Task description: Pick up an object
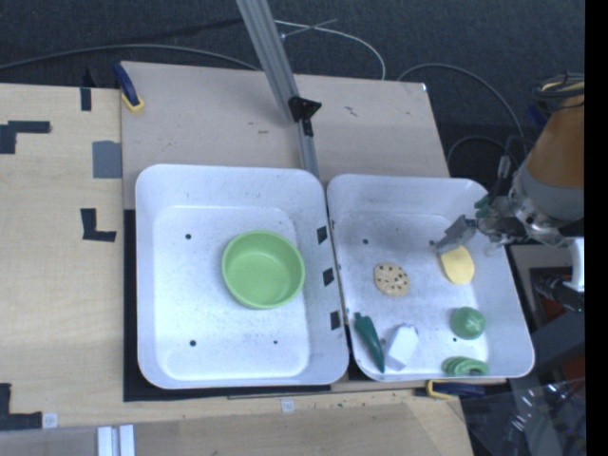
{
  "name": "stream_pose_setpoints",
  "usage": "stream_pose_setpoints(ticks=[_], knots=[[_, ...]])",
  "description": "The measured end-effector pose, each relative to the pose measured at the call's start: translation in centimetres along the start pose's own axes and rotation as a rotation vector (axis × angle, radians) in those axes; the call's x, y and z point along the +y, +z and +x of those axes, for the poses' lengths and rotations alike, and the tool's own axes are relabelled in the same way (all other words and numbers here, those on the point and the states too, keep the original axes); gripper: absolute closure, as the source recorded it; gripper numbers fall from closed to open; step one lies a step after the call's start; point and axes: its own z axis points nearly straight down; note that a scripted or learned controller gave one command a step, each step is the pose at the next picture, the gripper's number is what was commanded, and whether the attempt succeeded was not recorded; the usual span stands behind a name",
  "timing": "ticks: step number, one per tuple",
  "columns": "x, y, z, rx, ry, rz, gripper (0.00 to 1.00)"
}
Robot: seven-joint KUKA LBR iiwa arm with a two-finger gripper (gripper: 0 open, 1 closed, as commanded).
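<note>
The right bin (427, 193) holds several small objects: a speckled cookie (390, 278), a yellow lump (458, 265), a green ball (466, 322), a white block (403, 343), a dark green piece (369, 340) and a green ring-shaped item (464, 366). My gripper (460, 236) reaches in from the right over this bin's far right part, just above the yellow lump and very near it. I cannot tell whether the two touch. The arm's orange band (560, 150) is at the right edge.
A green bowl (263, 269) sits in the middle of the left bin (171, 217). A grey pole (275, 55) slants down from the top to the gap between the bins. Cables lie behind the bench.
</note>
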Motion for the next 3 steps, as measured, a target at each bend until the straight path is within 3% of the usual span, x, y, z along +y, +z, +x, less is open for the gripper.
stream_pose_setpoints(ticks=[2,3], knots=[[0.0,9.4,-0.6,-0.003,0.001,-0.005,0.0],[0.0,8.5,-0.4,-0.001,0.0,-0.003,1.0]])
